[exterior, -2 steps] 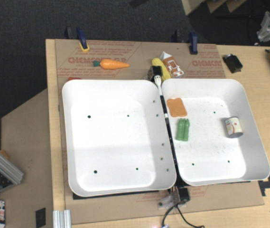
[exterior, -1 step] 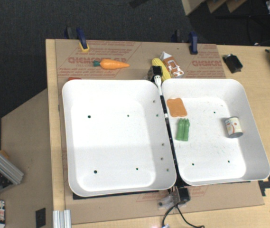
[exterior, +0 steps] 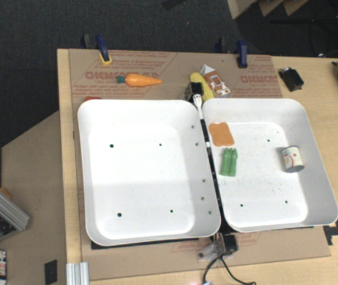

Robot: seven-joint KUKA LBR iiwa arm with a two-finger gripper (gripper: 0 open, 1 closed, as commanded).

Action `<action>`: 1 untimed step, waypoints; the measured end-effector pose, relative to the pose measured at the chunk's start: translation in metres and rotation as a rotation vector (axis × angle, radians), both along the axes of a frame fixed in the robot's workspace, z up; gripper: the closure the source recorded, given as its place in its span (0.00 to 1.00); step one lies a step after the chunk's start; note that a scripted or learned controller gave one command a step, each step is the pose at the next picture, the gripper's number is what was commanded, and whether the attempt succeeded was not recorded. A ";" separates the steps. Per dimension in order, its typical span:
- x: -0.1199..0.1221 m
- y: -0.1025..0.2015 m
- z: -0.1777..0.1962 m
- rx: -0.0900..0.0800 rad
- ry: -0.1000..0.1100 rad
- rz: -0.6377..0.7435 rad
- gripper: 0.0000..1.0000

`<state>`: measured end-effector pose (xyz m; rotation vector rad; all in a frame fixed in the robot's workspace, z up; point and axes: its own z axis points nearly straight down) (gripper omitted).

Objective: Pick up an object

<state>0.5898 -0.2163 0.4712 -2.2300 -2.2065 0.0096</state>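
Cables (exterior: 221,255) trail off the near edge of the board (exterior: 174,64), just below the seam where the two bins meet. Left bin (exterior: 91,159) and right bin (exterior: 317,189) sit side by side, rims touching. Three things lie in the right bin: an orange pad (exterior: 221,133) at its far left, a green piece (exterior: 228,162) just nearer than the pad, and a small can (exterior: 291,158) on its side toward the right wall, well apart from the other two. Beyond the bins, on the board, a carrot (exterior: 140,81) lies to the left and a banana (exterior: 198,82) touches a packet (exterior: 215,82) near the seam. Two blue clamps (exterior: 103,49) grip the far edge.
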 end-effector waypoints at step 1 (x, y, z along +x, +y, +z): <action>-0.035 0.052 -0.133 0.007 0.008 0.013 1.00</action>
